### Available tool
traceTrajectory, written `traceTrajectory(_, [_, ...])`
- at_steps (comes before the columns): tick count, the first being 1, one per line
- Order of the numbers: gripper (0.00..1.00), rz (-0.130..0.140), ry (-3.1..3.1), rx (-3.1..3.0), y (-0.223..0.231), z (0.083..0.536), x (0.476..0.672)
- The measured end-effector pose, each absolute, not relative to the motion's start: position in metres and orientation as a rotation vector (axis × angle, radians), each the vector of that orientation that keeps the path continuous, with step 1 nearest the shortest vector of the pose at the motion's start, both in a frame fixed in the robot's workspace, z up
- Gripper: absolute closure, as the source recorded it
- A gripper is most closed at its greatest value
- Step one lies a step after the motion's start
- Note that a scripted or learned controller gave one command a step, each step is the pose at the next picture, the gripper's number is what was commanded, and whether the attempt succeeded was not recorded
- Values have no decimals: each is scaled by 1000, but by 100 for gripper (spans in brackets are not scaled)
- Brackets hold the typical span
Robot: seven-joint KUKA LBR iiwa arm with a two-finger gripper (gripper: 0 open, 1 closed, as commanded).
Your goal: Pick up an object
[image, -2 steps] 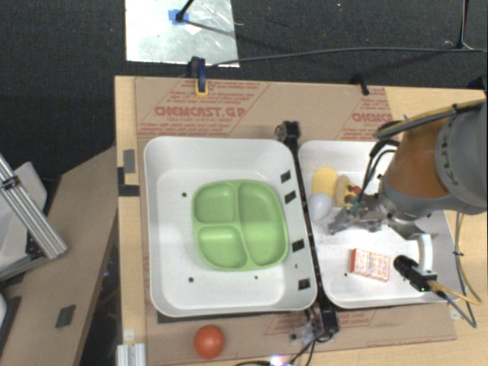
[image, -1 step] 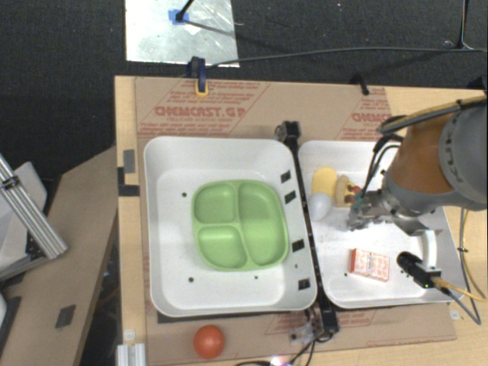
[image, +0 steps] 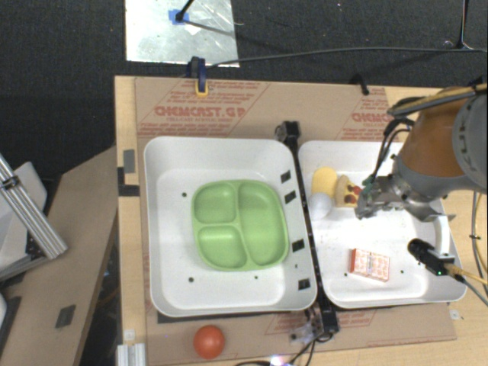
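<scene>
In the right bin [image: 396,294], a yellow rounded object [image: 325,180] lies at the back left with a white ball [image: 319,205] just in front of it. A small red and yellow item [image: 349,192] sits beside them. My gripper [image: 367,202] hangs low just to the right of that small item, its body partly covering the spot. A flat orange-red packet [image: 370,264] lies alone nearer the front of the same bin.
The left bin [image: 164,204] holds a green divided plate [image: 239,223]. An orange ball [image: 209,341] rests on the bench in front of the bins. Black clips line the ridge [image: 299,219] between the bins. The arm's grey and orange body [image: 438,147] overhangs the right bin's far side.
</scene>
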State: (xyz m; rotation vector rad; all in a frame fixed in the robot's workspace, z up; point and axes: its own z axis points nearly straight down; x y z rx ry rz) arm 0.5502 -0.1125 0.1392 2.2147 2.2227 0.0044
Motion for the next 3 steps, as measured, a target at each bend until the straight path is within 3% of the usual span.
traceTrajectory(2, [100,4,2225,2214,-108,212,547])
traceTrajectory(3, [100,6,2231,2210,-58,224,541])
